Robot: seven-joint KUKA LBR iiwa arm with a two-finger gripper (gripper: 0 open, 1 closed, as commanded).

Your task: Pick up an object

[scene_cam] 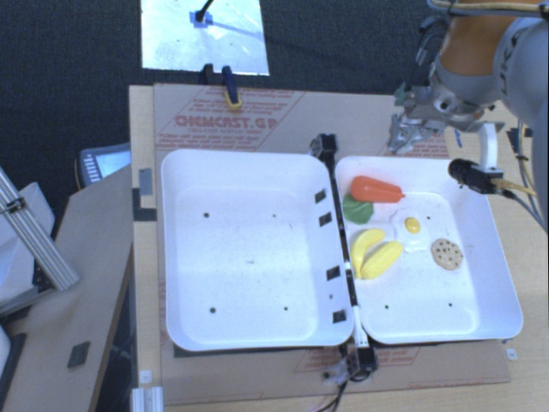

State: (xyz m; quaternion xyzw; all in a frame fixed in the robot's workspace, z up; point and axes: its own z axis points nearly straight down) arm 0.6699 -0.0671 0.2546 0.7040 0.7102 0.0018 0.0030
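Several toy foods lie in the right bin (480, 316). An orange carrot (377, 189) with a green leafy top (358, 210) sits at the back left. In front of it are a yellow banana (376, 253), a fried egg (412, 227) and a round cookie (446, 253). My gripper (406, 142) hangs just beyond the bin's back rim, above and behind the carrot, and is open with nothing between its fingers.
The left bin (171, 230) adjoins the right one along a black-clipped divider (336, 230). Both rest on a cardboard sheet (232, 123). A shiny metal plate (203, 24) lies behind it. A black cable connector (470, 175) hangs over the right bin's back right corner.
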